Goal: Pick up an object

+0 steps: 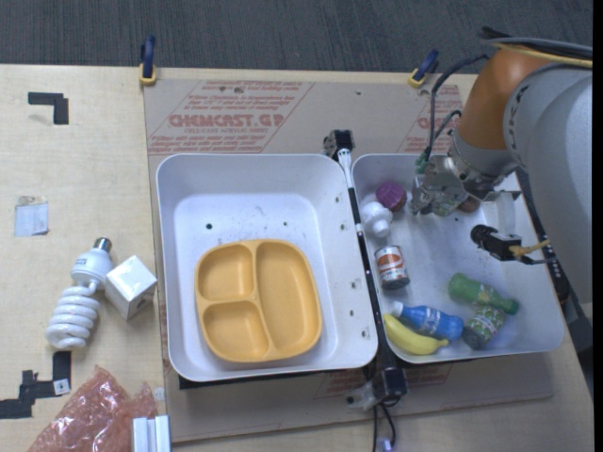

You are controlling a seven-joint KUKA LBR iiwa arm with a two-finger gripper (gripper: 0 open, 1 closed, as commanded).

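Note:
The right bin (528, 337) holds several small objects: a purple round piece (390, 195), a white bottle (375, 218), a small can with a red label (392, 266), a blue bottle (431, 320), a yellow banana (413, 340) and a green bottle (481, 294). My gripper (435, 199) hangs over the upper part of that bin, just right of the purple piece and above the can. Its grey fingers point down and nothing shows between them.
The left bin (179, 186) contains a yellow divided plate (256, 299). A spiral light bulb (77, 298), a white cube (131, 285) and a red mesh bag (89, 412) lie on the bench at left. The arm and black cables cross the right bin's far side.

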